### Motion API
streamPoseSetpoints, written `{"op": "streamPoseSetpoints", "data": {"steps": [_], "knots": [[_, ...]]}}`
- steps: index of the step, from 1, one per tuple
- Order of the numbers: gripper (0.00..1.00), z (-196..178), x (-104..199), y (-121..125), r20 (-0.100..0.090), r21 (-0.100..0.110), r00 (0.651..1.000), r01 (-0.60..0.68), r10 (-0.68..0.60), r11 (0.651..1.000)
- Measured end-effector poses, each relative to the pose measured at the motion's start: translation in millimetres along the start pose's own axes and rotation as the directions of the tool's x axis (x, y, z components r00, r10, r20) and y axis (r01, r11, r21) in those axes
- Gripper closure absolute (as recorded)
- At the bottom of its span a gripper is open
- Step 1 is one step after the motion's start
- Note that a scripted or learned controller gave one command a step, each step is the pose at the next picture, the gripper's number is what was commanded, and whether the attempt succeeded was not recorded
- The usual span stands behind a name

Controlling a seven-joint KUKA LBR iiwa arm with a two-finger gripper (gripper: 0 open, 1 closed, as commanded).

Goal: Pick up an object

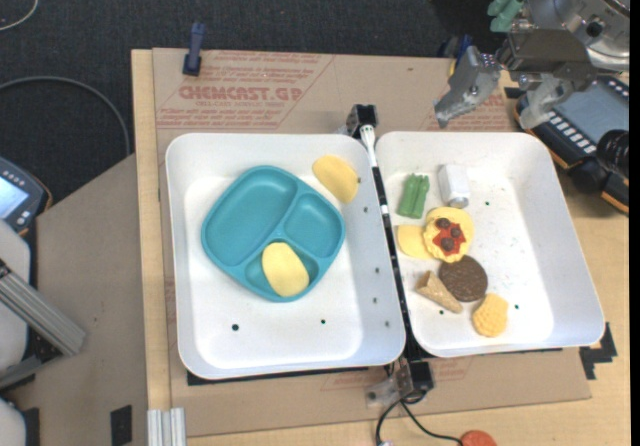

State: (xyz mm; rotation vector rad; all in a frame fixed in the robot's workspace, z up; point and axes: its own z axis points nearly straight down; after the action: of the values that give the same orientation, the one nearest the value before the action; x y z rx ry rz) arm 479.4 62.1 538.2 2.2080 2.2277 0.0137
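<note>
From where I'm standing the gripper (462, 99) hangs over the far rim of the right bin (540, 234), and honestly I can't tell what state it's in. All the pickable stuff sits below and toward me from it: a white cylinder (455, 184), green block (413, 196), pizza slice (447, 235) and brown cookie (463, 278). They're packed so close that a straight drop could land between pieces and shove them aside.

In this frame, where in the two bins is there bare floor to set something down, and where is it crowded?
Right bin: its right half is bare, from the toy pizza and brown cookie to the far wall. Items crowd its left side by the divider. Left bin: a bare strip along the near edge, below the teal plate, plus the far-left corner.
</note>
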Motion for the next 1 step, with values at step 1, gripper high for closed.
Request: {"op": "streamPoseSetpoints", "data": {"steps": [1], "knots": [[1.0,-7.0,-3.8,0.6,0.003,0.004,1.0,-0.007,0.007,1.0]]}}
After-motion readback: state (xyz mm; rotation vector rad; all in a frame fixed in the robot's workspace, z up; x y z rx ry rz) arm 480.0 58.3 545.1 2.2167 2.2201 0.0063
